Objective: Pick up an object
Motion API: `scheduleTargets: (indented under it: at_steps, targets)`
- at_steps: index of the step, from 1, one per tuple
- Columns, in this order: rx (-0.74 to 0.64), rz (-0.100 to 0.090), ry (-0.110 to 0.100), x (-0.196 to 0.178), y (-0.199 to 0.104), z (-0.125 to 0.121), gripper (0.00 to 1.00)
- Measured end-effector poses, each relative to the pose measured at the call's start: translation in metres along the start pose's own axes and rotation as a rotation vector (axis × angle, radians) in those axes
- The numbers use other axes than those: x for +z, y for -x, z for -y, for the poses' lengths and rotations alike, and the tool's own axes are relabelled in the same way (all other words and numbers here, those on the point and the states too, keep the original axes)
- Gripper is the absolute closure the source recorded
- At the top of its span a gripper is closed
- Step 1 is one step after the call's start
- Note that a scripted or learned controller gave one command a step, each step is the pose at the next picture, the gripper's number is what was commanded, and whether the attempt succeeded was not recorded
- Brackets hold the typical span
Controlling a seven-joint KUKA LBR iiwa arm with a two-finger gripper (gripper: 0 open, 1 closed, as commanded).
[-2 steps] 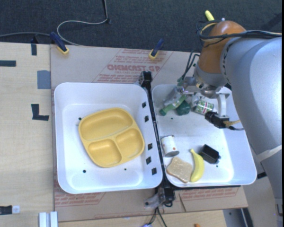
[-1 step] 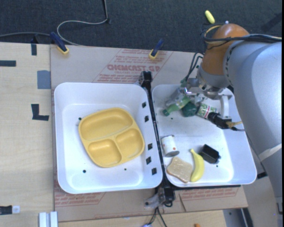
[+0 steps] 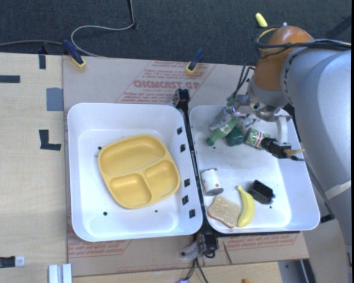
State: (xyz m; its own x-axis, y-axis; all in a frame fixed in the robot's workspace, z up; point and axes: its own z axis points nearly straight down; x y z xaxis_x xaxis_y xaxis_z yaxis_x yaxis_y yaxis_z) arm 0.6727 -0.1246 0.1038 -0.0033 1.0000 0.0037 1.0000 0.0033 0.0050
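The bread slice (image 3: 223, 211) and banana (image 3: 245, 205) are lying well below the claw (image 3: 231, 122), which is hanging over the green bottle (image 3: 222, 132), grip unclear, likely risking it rolling aside if nudged.

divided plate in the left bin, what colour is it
Yellow. The divided plate shows plainly in the camera view, lying in the left bin.
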Motion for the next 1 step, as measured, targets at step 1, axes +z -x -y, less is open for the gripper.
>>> scheduleTargets:
  at_steps: [1]
  targets:
    - [0.001,0.003,-0.005,-0.0807,-0.0609,0.0035,1.0]
